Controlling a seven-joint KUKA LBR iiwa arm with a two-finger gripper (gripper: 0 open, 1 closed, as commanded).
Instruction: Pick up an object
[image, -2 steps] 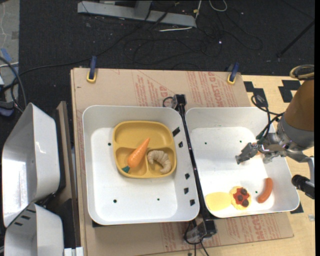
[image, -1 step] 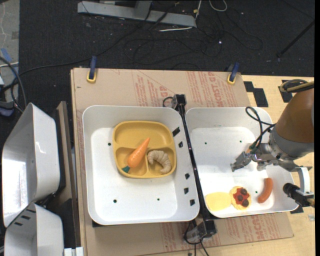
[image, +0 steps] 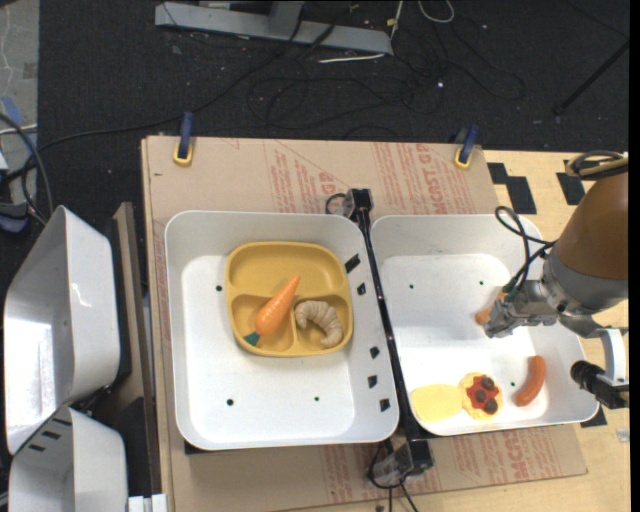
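My gripper (image: 503, 320) hangs low over the middle right of the right bin (image: 440, 275), at the end of the grey and orange arm. A small orange piece (image: 483, 316) shows at its left tip; I cannot make out whether it is held. Toward that bin's front lie an orange-red sausage (image: 530, 380), a yellow pastry topped with dark red berries (image: 481, 395), and a pale yellow disc (image: 435, 403). In the left bin (image: 200, 330) a yellow divided plate (image: 250, 265) carries a carrot (image: 277, 306) and a beige curled piece (image: 321, 319).
A black divider (image: 372, 290) runs between the two bins. Both bins rest on a cardboard sheet (image: 300, 170) held by two clamps at the back. White containers (image: 55, 310) stand off the bench at the left. The arm body covers the right bin's right edge.
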